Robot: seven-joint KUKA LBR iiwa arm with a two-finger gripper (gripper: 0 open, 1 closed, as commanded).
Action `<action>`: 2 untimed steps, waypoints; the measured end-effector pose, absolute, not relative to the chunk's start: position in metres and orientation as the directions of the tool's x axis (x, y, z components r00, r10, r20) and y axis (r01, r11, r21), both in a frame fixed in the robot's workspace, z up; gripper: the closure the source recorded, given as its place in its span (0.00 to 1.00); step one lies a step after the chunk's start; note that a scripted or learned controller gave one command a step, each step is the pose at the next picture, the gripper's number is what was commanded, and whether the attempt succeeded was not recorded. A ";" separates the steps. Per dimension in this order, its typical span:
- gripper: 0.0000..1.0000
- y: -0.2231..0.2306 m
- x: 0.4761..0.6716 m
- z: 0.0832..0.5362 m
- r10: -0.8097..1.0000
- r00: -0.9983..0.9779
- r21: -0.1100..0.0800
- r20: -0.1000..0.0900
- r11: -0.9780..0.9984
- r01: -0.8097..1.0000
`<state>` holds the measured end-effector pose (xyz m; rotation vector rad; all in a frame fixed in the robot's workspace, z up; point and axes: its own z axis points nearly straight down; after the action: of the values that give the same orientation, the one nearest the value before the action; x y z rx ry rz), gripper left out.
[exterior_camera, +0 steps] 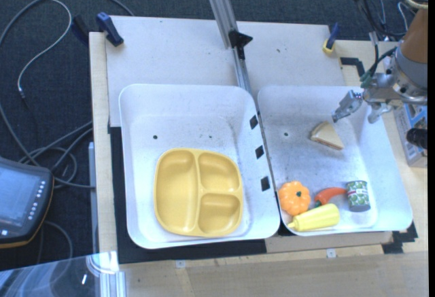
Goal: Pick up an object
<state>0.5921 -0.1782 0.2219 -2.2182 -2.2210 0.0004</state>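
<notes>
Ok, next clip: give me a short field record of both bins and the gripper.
left bin: yellow divided plate
right bin: sandwich wedge, orange pumpkin, yellow corn, red-orange carrot, green can
gripper: above right bin's far right side, near the wedge, holding nothing
task state: nothing lifted yet

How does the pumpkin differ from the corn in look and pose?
The pumpkin is orange and round, while the corn is yellow and long. The pumpkin sits upright with its green stem on top; the corn lies on its side. Both rest near the front edge of the right bin, side by side.
</notes>
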 end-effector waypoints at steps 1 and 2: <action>0.00 -0.178 0.592 0.222 1.000 -0.001 -0.002 0.001 0.001 1.000; 0.00 -0.175 0.589 0.159 1.000 -0.001 -0.008 0.003 0.001 1.000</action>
<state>0.5890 -0.1745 0.1592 -2.2154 -2.2167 0.0057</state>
